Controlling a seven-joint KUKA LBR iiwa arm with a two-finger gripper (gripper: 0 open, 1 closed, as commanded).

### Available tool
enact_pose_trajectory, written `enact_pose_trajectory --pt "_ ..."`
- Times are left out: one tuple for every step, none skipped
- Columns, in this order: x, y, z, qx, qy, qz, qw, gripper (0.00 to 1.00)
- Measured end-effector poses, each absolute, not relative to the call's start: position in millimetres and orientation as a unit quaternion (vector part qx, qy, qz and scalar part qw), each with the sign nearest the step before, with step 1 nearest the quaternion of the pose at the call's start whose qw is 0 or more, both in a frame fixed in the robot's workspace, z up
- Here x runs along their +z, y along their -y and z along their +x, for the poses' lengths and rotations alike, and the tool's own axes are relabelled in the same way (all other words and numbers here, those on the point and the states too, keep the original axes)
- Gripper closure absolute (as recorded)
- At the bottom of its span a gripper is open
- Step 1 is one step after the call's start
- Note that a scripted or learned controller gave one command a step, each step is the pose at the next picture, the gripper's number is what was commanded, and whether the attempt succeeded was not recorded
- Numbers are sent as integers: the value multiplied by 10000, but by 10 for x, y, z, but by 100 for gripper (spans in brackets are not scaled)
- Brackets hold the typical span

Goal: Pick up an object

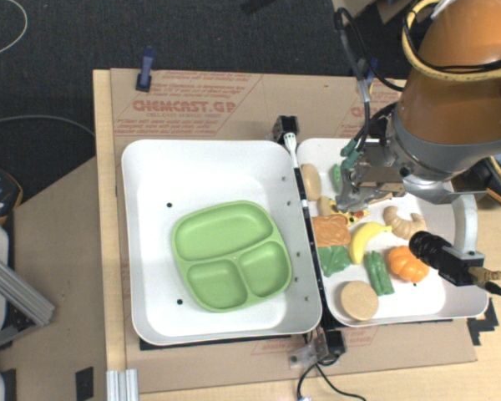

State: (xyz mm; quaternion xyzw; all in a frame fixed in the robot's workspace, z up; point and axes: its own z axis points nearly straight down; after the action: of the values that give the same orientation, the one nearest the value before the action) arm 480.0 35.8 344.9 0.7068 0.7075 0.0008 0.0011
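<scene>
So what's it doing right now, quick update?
Gripper low over the right bin, above the toy food. Nothing seen held. Banana and orange block just beneath. Green tray alone in left bin.

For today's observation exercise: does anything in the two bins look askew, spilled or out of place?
Only mildly. The green divided tray lies skewed to the left bin's edges. The toy foods, such as the banana, lie jumbled in the right bin. Nothing looks spilled or damaged.

The arm (451, 98) is bulky, with a glossy orange dome above a smooth grey collar. Black cables (355, 48) loop beside it. Its gripper (359, 192) is bare grey metal.
</scene>
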Motion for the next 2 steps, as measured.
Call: enact_pose_trajectory --pt "3550 -360 4805 12 -7077 7065 17 100" --pt "3651 -364 4811 16 -7081 7061 26 100"
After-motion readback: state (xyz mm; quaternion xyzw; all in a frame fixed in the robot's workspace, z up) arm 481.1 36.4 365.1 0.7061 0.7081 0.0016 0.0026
